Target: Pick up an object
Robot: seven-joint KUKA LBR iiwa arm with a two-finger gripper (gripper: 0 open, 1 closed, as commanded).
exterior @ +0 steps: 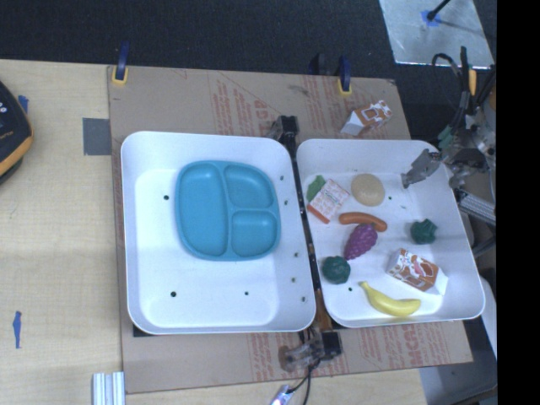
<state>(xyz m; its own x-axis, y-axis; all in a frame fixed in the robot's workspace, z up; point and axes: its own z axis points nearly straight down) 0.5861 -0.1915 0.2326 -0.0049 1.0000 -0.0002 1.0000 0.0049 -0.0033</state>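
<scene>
Camera view: looks down on two white bins side by side on a desk [59,251].
Left bin [139,226]: holds a blue tray [226,209] with three sections.
Right bin [460,251]: holds the items to pick from.
Items: a bun [368,189] near the back, a packet [328,199] left of it, a sausage [363,220], purple grapes [360,241], a dark green piece [336,268], another green piece [423,230], a carton [414,271], and a banana [390,301] at the front.
Outside: a small carton [368,118] lies on the cardboard behind the right bin.
Gripper [418,172]: hangs over the right bin's back right corner, apart from every item; whether its fingers are spread or pressed together cannot be told. Nothing is seen in it.
Nearest target: the bun, judging by position.
Risk: the bun is round and may roll or slip out of the fingers; the sausage, grapes and packet lie close together, so a descent there could nudge neighbours or catch two at once; a reach near the wall could strike the rim.
</scene>
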